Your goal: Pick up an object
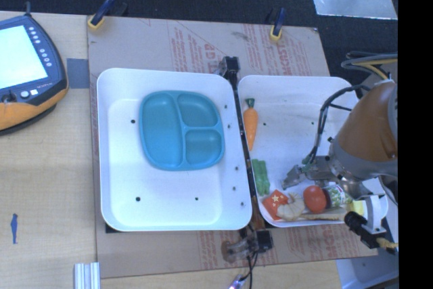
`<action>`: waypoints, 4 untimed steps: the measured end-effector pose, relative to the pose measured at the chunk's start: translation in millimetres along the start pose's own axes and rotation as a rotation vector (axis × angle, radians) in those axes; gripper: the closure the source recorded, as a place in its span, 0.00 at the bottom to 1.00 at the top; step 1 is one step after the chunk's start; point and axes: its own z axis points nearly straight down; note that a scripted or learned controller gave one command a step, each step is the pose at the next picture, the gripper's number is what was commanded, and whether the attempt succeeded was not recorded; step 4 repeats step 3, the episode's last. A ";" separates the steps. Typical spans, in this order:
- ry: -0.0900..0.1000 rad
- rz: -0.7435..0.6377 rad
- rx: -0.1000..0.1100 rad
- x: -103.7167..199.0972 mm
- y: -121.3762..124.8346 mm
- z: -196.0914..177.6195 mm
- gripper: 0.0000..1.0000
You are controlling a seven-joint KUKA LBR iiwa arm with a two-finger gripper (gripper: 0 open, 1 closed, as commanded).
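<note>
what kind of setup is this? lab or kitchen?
Most likely a robotics lab bench: two white bins clamped onto cardboard, toy food such as a carrot and tomato, and a teach pendant lying nearby.

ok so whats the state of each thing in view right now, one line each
blue plastic divided plate: lying flat in the left white bin, its compartments bare
orange toy carrot: lying lengthwise against the right white bin's left wall
green toy vegetable: lying flat, below the carrot
red toy tomato: resting among the pile at the right bin's near edge
gripper: low over the right bin, beside the tomato
</note>
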 end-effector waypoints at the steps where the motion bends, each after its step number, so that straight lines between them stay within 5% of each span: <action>1: -0.001 -0.003 0.001 -1.2 0.1 -10.2 1.00; 2: -0.001 -0.006 0.002 -1.9 0.2 -20.2 1.00; 3: -0.001 0.004 -0.003 -65.6 -0.2 -37.9 1.00; 4: -0.001 0.004 -0.003 -65.6 -0.2 -37.9 1.00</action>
